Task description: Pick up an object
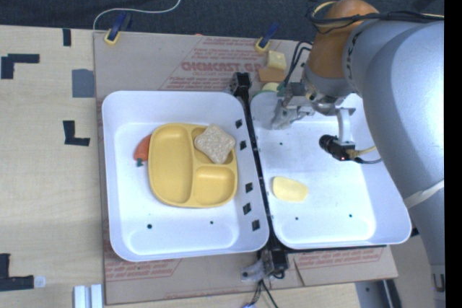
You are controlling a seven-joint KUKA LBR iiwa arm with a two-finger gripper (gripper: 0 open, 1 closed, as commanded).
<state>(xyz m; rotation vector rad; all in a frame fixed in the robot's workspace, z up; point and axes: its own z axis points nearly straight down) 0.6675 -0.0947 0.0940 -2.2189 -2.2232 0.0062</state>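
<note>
Red printed lettering runs across the brown cardboard sheet [209,61] lying under the two bins, along its far edge and again at its near edge, but the letters are too blurred to read. No other writing is legible.

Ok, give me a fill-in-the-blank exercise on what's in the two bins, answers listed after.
1. The yellow divided plate lies in the ____ bin.
2. The tan sponge-like block rests on the ____.
3. The pale yellow piece lies in the ____ bin.
4. The pincer hangs over the ____ bin's far end.

Answers: left; plate; right; right
</note>
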